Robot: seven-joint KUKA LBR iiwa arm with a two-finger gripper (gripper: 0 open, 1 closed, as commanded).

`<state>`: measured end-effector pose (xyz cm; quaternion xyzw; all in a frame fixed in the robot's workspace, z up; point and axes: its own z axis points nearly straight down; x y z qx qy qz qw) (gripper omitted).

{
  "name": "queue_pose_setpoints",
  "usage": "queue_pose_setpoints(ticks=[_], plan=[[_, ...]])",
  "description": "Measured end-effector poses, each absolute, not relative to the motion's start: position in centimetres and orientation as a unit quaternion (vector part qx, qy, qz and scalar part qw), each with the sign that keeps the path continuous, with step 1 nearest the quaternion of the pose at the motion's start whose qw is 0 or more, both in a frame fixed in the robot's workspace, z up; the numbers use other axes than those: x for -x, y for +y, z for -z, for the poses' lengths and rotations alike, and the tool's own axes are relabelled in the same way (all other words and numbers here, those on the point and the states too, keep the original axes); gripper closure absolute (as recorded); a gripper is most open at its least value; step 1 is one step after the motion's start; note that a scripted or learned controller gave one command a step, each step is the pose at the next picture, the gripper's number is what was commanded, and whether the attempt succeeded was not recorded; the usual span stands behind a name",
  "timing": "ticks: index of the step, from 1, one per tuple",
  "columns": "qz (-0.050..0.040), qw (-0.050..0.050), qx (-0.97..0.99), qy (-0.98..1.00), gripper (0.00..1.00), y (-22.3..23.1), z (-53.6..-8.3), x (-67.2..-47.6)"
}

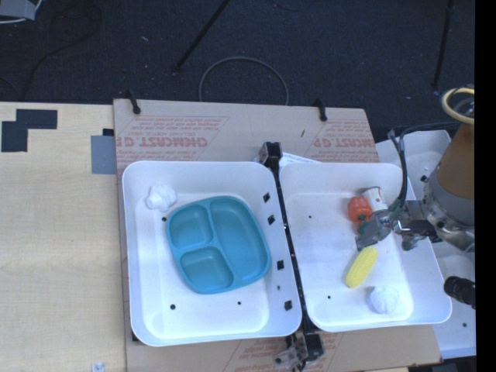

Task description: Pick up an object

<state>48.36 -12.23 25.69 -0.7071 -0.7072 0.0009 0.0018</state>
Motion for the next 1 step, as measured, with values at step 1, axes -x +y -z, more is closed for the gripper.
queue_pose_setpoints(ticks=[1], plan=[[-0.0027,0.005,0.707,-0.707,0.00,-11.67,-19.34,-48.07]])
